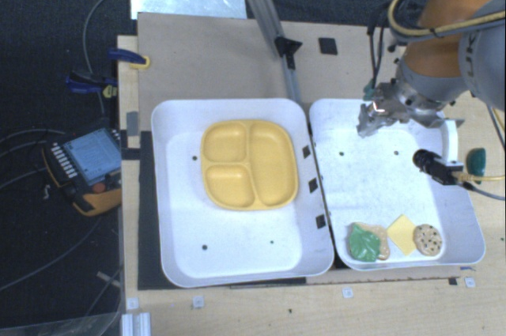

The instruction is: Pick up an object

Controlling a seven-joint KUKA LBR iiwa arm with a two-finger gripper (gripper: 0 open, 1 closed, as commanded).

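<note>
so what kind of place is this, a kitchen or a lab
Most likely a robotics lab bench: a robot arm reaches over two white bins, with toy food and loose cables around.

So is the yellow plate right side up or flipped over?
Right side up: the yellow plate in the left bin shows its three hollow compartments facing the camera.

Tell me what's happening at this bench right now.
A robot arm reaches over the right bin, its gripper near the far edge with nothing visibly held. A green item, yellow slice and cookie lie along that bin's near edge, apart from the gripper. The left bin holds a yellow divided plate.
</note>
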